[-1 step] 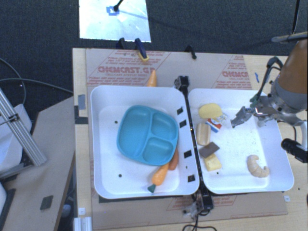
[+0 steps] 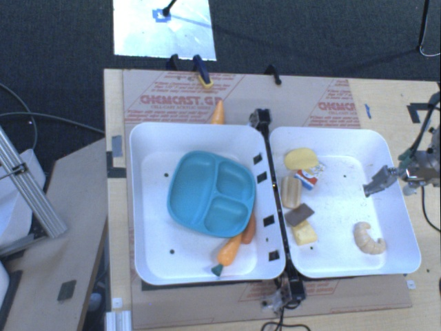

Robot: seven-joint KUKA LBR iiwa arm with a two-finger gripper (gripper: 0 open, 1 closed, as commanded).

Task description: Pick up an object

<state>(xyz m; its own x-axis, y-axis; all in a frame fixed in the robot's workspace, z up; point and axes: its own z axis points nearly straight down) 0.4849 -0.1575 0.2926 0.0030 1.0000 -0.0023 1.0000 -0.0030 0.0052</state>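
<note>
My gripper hangs over the right edge of the right bin, with nothing seen in it. In that bin a pale croissant lies below and left of the gripper. Along the bin's left side sit a yellow lemon, a small red, white and blue packet, a tan bread slice, a dark grey-brown piece and a yellow cheese block. The left bin holds a blue divided plate and an orange carrot partly under the plate's front edge.
A black divider strip runs between the bins. An orange object pokes up behind the left bin's back wall. A blue and yellow clamp sits on the cardboard at the back, with a shiny sheet beyond it.
</note>
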